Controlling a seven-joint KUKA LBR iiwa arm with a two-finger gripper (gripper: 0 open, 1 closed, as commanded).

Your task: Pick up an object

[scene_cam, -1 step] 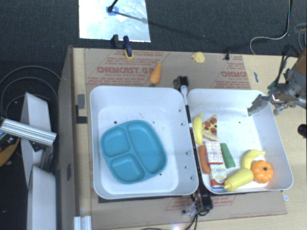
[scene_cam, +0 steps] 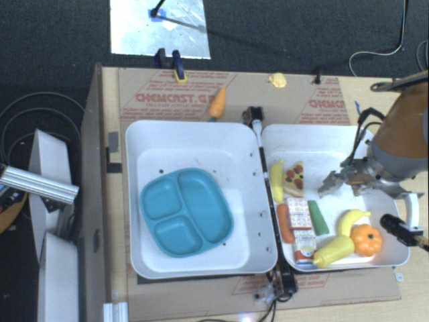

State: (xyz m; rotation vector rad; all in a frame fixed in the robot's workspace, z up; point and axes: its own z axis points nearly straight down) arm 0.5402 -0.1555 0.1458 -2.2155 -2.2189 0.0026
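Two shallow white bins sit side by side on the cardboard-covered counter (scene_cam: 167, 89). The left white bin (scene_cam: 144, 146) holds a light blue plastic divided plate (scene_cam: 186, 210) lying flat. The right white bin (scene_cam: 315, 143) holds a cluster of toy food along its left and front: a yellow banana-like piece (scene_cam: 275, 180) against the left wall, a triangular pizza slice toy (scene_cam: 293, 178) just beside it, a red sausage-shaped piece (scene_cam: 285, 223), a small printed red-and-white carton (scene_cam: 301, 221), a green stick (scene_cam: 317, 217), a yellow squash-shaped toy (scene_cam: 333, 249), a second yellow banana (scene_cam: 351, 219) and an orange toy pumpkin (scene_cam: 365, 239) touching it. The gripper (scene_cam: 335, 180) hovers over the bin's middle, right of the pizza slice, fingers spread and grasping nothing. An orange carrot toy (scene_cam: 216, 102) lies on the cardboard behind the left bin.
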